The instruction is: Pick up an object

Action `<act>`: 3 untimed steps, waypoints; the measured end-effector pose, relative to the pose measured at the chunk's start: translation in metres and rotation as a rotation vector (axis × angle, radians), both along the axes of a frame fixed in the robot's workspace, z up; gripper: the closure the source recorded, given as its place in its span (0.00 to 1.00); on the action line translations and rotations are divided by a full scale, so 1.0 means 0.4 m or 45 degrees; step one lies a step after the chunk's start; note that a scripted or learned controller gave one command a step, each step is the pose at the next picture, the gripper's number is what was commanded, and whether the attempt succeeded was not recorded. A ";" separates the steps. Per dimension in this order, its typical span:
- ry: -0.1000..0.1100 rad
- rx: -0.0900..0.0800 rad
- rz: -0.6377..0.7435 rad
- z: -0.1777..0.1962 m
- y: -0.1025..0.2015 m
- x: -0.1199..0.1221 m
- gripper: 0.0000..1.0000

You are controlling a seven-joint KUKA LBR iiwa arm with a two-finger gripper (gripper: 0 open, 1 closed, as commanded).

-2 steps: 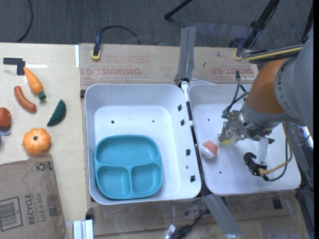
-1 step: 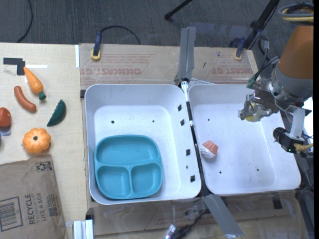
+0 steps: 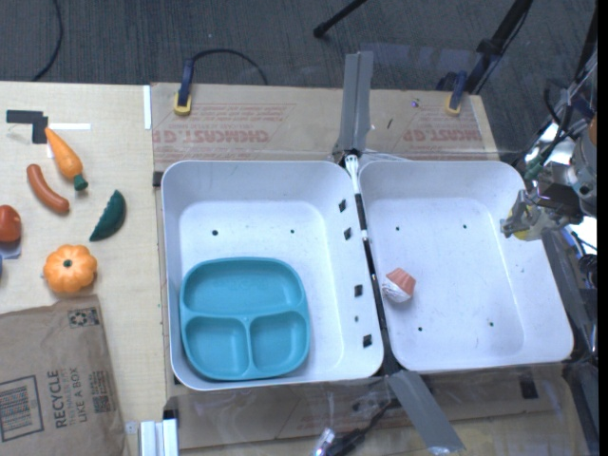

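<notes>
A small orange-and-white object [image 3: 399,285] lies in the right bin [image 3: 532,340], close to its left wall. My gripper [image 3: 524,220] hangs at the right bin's far right edge, well to the right of that object and apart from it. Nothing shows between its tips. The arm comes in from the right edge of the view.
A teal divided plate [image 3: 245,318] rests in the left bin [image 3: 176,255], at its front. Toy food lies on the wooden board to the left: a carrot [image 3: 66,157], a sausage [image 3: 47,189], a small pumpkin [image 3: 69,269] and a green piece [image 3: 109,216]. A paper bag [image 3: 57,378] lies at front left.
</notes>
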State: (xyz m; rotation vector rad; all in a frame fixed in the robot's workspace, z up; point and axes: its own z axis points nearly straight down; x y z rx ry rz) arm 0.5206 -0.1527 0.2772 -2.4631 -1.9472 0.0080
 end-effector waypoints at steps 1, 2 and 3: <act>0.000 0.000 0.001 0.000 0.001 0.000 0.00; 0.003 0.003 -0.082 -0.405 0.127 -0.112 0.00; 0.004 0.005 0.128 -0.471 0.146 -0.113 0.00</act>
